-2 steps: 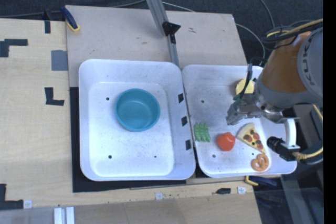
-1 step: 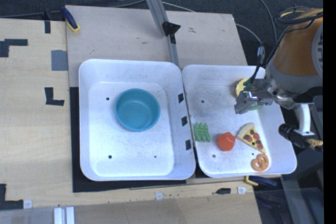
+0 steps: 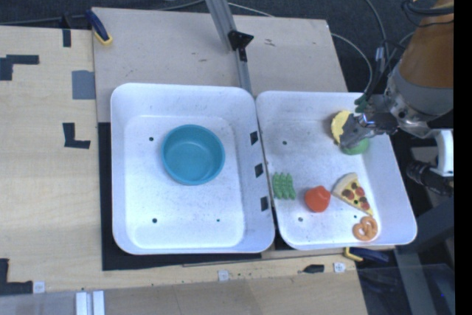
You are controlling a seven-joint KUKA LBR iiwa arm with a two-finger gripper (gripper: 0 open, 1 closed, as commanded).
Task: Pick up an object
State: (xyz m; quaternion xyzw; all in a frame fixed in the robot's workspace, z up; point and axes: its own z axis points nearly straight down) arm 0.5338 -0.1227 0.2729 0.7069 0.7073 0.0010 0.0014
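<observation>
Two shallow white bins sit side by side on a pale wooden bench, seen from above at a slant. At centre left, the left bin (image 3: 133, 107) holds a blue bowl (image 3: 193, 153), upright, roughly in the middle of its floor. At centre right, the right bin (image 3: 295, 114) holds several small objects: a green ridged piece (image 3: 283, 186) near its left wall, a red rounded object (image 3: 318, 198) just to the right of that, a toy pizza slice (image 3: 353, 192) further right, and an orange ring-shaped piece (image 3: 365, 229) near the lower right corner, close below the pizza slice. Toward the upper right of this bin lie a yellow object (image 3: 340, 125) and, just below and right of it, a green object (image 3: 358, 147); the two appear to touch. Entering from the right edge of the frame, the arm (image 3: 428, 63) shows its orange band above a grey wrist. The gripper (image 3: 354, 133) sits directly over the yellow and green objects and partly hides them. Whether its fingers are spread or pressed together cannot be told, nor whether anything lies between them. A grey metal post (image 3: 217, 0) slants down from the top of the frame to the gap between the bins.
</observation>
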